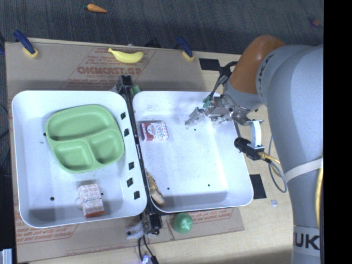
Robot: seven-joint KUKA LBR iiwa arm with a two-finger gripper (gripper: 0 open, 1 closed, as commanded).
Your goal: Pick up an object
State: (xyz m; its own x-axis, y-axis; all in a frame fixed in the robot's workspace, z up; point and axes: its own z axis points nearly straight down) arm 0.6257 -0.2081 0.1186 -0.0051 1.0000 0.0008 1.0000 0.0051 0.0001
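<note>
Red-and-white packet (154, 130) lies flat at the left side of the right bin (220, 194), near the divider, its label face up. I see my gripper (193, 117) hovering just to its right, fingers slightly parted and empty, likely lining up.

banana (126, 55), green ball (182, 223), blue clamps (26, 43)

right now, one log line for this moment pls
arm: over right bin | gripper: holds nothing | nearest: red-and-white packet | step: pick not yet done
</note>
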